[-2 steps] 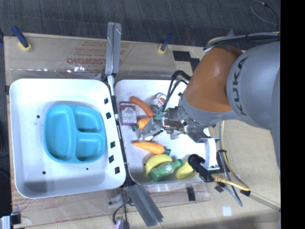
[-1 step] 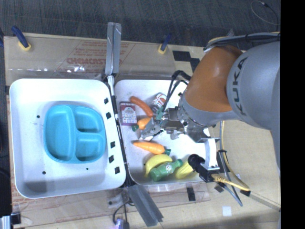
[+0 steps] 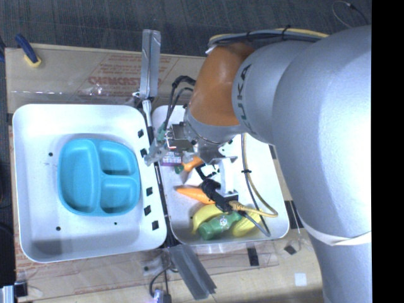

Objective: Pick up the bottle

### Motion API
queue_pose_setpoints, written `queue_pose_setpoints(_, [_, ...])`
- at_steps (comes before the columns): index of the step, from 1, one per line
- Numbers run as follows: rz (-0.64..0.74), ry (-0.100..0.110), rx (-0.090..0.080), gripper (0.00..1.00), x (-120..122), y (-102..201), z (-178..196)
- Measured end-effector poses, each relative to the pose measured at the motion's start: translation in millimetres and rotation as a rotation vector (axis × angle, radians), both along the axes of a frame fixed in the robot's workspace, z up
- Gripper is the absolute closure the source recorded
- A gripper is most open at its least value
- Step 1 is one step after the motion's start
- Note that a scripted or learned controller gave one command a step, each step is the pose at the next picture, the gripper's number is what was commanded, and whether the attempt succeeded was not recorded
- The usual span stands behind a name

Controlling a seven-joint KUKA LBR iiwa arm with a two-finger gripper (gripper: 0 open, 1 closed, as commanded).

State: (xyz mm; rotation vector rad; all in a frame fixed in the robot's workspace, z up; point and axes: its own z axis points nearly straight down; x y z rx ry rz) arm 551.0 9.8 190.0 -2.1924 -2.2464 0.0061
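here the left bin (image 3: 25,169) holds a blue tray (image 3: 98,175).

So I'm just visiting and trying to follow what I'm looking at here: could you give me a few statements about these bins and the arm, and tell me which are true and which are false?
1. A blue divided tray lies in the left bin. True.
2. The arm is reaching over the left bin. False: it hangs over the right bin, its orange band above that bin's far end.
3. A yellow banana lies near the right bin's front edge. True.
4. The banana lies alone, apart from everything else. False: a green item lies against it and an orange carrot just behind it.
5. The blue tray is piled with toy food. False: its compartments hold nothing.
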Motion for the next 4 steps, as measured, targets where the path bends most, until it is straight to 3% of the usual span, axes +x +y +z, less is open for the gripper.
queue_pose_setpoints(1, [-0.269,0.004,-0.001,0.0,-37,98,-6])
queue_pose_setpoints(2, [-0.118,-0.002,0.0,0.0,-35,76,50])
queue_pose_setpoints(3, [0.076,0.002,0.0,0.0,-23,137,-69])
queue_pose_setpoints(4, [-0.007,0.0,0.0,0.0,38,119,-99])
